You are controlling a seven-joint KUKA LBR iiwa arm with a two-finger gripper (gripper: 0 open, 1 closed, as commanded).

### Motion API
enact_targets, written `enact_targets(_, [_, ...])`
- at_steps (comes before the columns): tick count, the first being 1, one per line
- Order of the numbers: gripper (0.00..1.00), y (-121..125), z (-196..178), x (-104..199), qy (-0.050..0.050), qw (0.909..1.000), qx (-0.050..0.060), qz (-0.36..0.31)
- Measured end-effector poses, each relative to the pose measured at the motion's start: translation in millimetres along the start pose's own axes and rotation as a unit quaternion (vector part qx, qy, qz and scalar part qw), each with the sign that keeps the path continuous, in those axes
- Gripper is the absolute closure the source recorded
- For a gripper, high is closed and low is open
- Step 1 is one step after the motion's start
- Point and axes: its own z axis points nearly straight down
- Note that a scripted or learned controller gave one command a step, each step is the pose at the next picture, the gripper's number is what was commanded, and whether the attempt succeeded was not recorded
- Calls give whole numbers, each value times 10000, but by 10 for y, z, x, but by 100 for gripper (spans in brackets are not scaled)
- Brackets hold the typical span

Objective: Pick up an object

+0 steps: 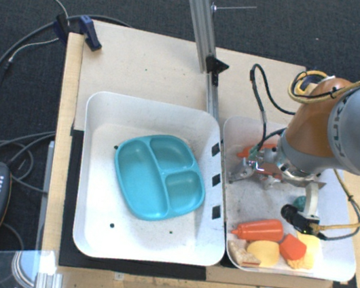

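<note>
The grey arm with the orange band (321, 127) reaches in from the right and hangs over the far half of the right shallow white bin (251, 208). The two-finger gripper (255, 170) sits low over the far-left part of that bin; whether the claw is wide, narrow or holding anything cannot be told from this view.

The pickable objects lie together along the near edge of the right bin. An orange-red bottle-shaped plastic item (259, 229) lies on its side, pointing left. Just near of it sits a pale yellow rounded piece (264, 252), touching a small tan block (241, 255) at the near-left corner. To the right, an orange-red chunk (293, 247) rests against a yellow wedge (308, 255). All of these are apart from the gripper, on its near side.

The left shallow white bin (91, 179) holds a turquoise three-compartment plastic plate (158, 176), lying flat near the centre.
</note>
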Motion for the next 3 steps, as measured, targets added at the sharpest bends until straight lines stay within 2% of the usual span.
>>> enact_targets(1, [100, 9, -122, 3, 5, 10000, -17, 2])
enact_targets(3, [100, 45, -1004, -4, -11, 10000, -60, -5])
